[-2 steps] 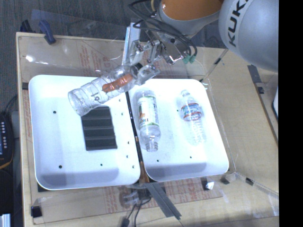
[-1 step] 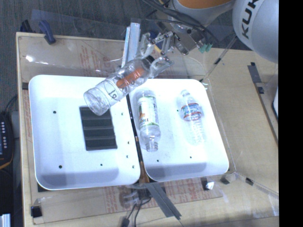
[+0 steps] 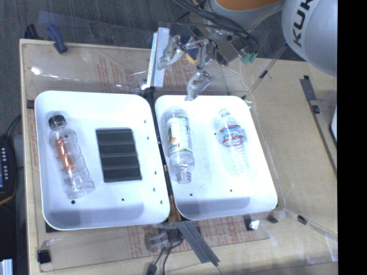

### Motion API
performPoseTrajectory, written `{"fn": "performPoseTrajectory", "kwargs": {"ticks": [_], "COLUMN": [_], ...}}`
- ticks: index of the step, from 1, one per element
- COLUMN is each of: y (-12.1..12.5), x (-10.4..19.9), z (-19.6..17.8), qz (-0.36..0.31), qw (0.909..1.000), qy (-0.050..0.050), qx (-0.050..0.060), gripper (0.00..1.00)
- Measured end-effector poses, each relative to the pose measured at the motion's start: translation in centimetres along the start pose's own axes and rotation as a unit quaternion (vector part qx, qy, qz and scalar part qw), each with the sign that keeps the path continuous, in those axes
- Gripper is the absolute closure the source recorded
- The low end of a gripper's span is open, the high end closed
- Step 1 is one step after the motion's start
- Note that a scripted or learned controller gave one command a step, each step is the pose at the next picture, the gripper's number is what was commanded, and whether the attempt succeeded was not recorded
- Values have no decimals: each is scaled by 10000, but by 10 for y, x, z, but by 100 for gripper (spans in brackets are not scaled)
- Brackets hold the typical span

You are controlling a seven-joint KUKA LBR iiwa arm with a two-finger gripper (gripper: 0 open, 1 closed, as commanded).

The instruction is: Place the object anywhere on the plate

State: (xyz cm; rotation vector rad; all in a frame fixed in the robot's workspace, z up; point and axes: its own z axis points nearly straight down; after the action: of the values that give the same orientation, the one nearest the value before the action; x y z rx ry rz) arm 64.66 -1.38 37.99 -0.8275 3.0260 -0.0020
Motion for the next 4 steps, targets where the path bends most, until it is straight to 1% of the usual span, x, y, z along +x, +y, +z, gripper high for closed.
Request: {"fn": "performPoseTrajectory", "kwargs": {"ticks": [1, 2, 3, 4], "y": [48, 124, 96, 132], "x": [-27, -19, -48, -83], "z": [95, 152, 188, 254], "qz": [1955, 1766, 1509, 1035], "qw": [9807, 9843, 9885, 9946], "qy": [24, 24, 14, 2], "qx": [-9, -9, -5, -11], "gripper": [0, 0, 0, 0]}}
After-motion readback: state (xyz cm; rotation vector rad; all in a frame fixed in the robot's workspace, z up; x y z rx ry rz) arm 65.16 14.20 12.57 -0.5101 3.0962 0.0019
